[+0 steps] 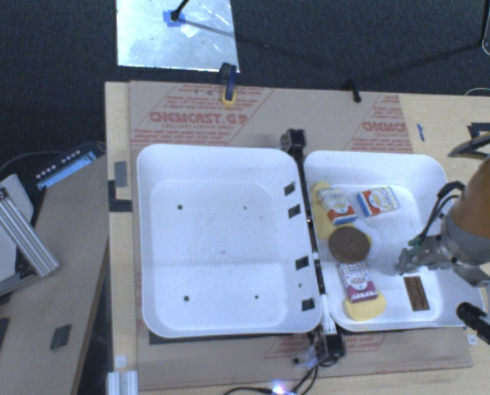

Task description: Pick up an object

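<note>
Over the right bin point(430, 167), toward its 3 o'clock side, we are seeing the gripper point(413, 257) hanging low, and we cannot tell how its jaws are standing, because the grey metal at the tip is blurring together from this slanted height. Nothing is showing between them that we can make out.

Just at 6 o'clock from the gripper, a small brown bar point(416, 294) is lying flat on the bin floor, close to the tip but apart from it as far as we can judge. At 9 o'clock from the gripper, a round brown disc point(349, 243) is resting near the bin's middle. Beyond it, at about 10 o'clock, a yellow packet with a red-and-white label point(333, 206) is lying along the bin's left wall, and at 11 o'clock a white carton with a red and yellow face point(378, 201) is lying just beside that packet. At 8 o'clock, another yellow packet with a red label point(360, 292) is sitting against the bin's near left corner.

Behind the gripper, at 3 o'clock, the arm point(483, 216) is reaching in, its orange band showing above the grey wrist.

Further out at 9 o'clock, the left bin point(220, 159) is sitting side by side with the right one, a black divider with clips point(306, 229) running between them. Both are resting on a brown board with red lettering point(199, 115).
</note>
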`<state>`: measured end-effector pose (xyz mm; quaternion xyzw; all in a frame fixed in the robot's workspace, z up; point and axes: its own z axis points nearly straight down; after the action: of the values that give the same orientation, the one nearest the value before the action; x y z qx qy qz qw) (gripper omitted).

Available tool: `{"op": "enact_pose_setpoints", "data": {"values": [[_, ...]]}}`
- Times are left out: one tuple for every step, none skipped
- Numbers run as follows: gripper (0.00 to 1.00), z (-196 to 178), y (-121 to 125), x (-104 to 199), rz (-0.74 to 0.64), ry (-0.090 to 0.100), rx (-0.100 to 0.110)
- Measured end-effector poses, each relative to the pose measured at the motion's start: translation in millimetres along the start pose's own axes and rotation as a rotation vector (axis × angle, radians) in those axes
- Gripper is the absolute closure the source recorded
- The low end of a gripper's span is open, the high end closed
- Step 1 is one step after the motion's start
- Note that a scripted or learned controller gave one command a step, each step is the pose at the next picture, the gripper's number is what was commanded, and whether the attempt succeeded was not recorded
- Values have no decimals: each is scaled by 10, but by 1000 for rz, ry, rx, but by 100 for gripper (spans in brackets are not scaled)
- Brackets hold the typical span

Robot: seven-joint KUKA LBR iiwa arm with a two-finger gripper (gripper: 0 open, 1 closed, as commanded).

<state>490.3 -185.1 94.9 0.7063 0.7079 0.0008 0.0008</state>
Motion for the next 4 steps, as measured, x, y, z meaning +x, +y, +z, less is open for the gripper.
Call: {"op": "enact_pose_setpoints", "data": {"values": [[100,104,248,-221,1,-2,-2],[100,103,233,-93,-2,1,2],[100,96,678,-158,-3,-2,-4],[100,94,1126,-36,-5,-1,-5]]}}
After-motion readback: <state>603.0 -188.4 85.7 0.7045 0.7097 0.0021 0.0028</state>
